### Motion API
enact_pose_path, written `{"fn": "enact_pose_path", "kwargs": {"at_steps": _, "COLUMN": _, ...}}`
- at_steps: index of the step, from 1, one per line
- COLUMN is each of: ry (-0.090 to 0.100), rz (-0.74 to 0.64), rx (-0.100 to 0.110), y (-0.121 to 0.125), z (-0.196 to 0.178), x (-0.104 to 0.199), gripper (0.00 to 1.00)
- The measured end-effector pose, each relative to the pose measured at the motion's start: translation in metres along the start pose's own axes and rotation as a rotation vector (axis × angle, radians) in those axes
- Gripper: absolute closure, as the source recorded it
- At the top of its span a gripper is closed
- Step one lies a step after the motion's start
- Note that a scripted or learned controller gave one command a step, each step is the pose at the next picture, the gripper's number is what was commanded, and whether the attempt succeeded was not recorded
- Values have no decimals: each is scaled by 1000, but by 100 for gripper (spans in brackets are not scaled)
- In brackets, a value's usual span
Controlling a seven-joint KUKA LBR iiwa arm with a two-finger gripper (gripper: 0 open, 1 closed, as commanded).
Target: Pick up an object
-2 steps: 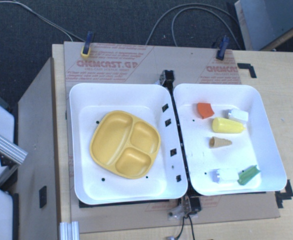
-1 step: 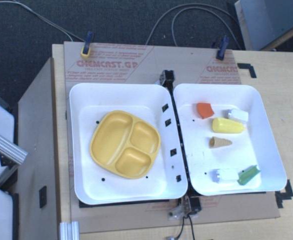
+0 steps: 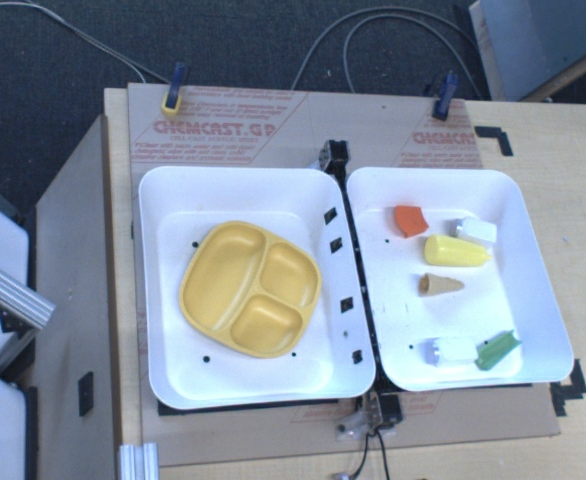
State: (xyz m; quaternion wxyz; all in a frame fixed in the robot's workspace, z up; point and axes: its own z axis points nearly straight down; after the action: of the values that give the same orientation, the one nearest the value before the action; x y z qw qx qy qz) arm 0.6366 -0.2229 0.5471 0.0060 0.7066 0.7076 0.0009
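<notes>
The right bin [image 3: 533, 268] holds several small objects. An orange block [image 3: 409, 220] lies near its back. Beside it sits a yellow rounded piece [image 3: 456, 252], with a small white piece [image 3: 476, 231] just behind it. A tan cone-shaped piece [image 3: 439, 285] lies near the middle. At the front are a clear small bottle [image 3: 443, 351] and a green piece [image 3: 497, 350] side by side. The left bin [image 3: 163, 268] holds a yellow divided plate [image 3: 251, 288].
Both bins rest on a cardboard sheet [image 3: 223, 118] held by blue clamps [image 3: 176, 86] at the back. Black clips [image 3: 335, 155] join the bins along the middle seam. Cables [image 3: 373, 28] loop over the dark floor behind the bench.
</notes>
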Motion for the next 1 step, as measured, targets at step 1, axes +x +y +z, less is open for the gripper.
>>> {"fn": "enact_pose_path", "kwargs": {"at_steps": 1, "ry": -3, "rz": -1, "rx": -4, "y": 0, "z": -12, "x": 0, "gripper": 100}}
